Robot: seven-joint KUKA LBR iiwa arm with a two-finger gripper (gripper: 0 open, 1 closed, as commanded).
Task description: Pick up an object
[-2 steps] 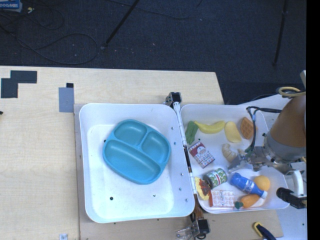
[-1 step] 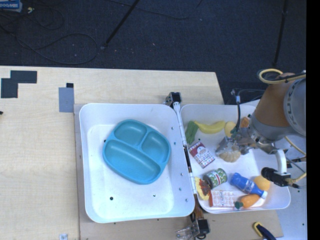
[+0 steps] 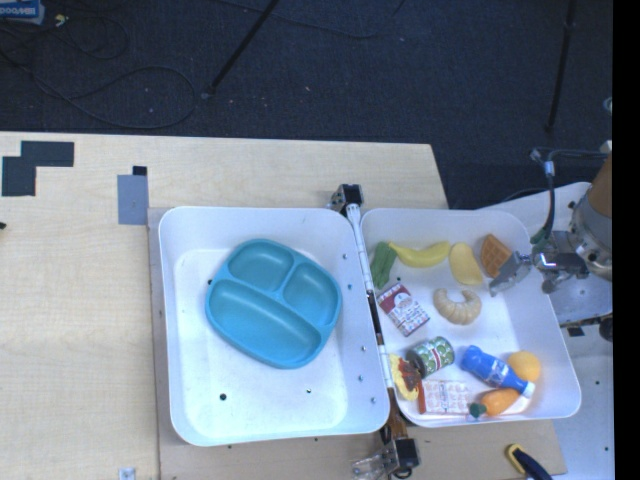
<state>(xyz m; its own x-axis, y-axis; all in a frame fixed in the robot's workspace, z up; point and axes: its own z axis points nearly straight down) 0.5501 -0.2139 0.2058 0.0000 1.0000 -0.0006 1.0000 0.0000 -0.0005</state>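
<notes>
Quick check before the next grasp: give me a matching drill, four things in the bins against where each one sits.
Things:
1. blue divided plate
2. banana
3. croissant
4. blue bottle

Places:
A. right bin, far edge
B. right bin, near right corner, beside an orange
C. left bin
D. right bin, middle

Pairs: 1-C, 2-A, 3-D, 4-B

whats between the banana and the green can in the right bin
In the camera view, a small red and white carton lies between the banana and the green can, on the white bin floor.
</notes>
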